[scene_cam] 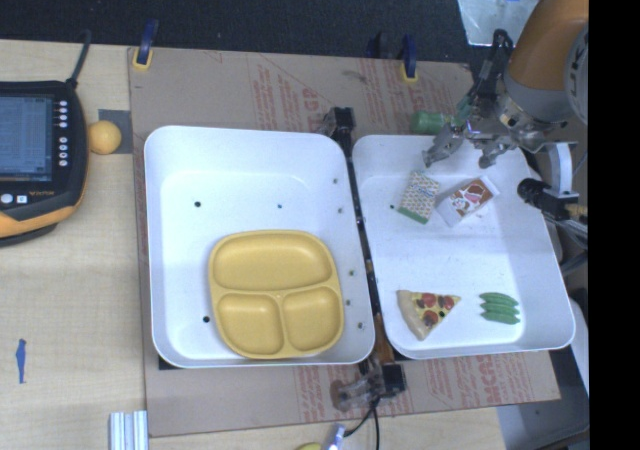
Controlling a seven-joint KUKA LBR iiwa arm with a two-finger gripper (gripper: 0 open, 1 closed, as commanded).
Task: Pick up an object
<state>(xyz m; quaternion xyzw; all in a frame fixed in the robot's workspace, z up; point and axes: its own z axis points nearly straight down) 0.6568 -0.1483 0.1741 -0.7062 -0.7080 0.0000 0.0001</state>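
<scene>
**Inspector:** Reporting on the right bin [540, 338]. Where is the pincer [468, 144] standing?

**Assistant:** It is hanging over the bin's far rim, at about twelve o'clock, with the arm [548, 33] reaching in from three o'clock. Its two fingers are spreading apart, and nothing is sitting between them, so it is carrying no load.

**Inspector:** And the things it could be lifting?

**Assistant:** Four are lying in that bin. A small patterned packet [419, 197] is lying just beneath the pincer, towards six o'clock of it. A red-and-white packet [467, 200] is lying just beside that one, at its three o'clock. A pizza slice toy [427, 309] and a green pea pod [499, 307] are lying near the front wall, well apart from the pincer.

**Inspector:** The left bin [170, 238]?

**Assistant:** It is holding a yellow divided plate [277, 291], at about six o'clock within it. No arm is working there.

**Inspector:** Your judgement on the stage?

**Assistant:** The pick is not yet done. The wide fingers and the high position are suggesting an approach, probably to one of the two packets, those being nearest. Both are lying flat, so I am expecting the grip to be awkward.
</scene>
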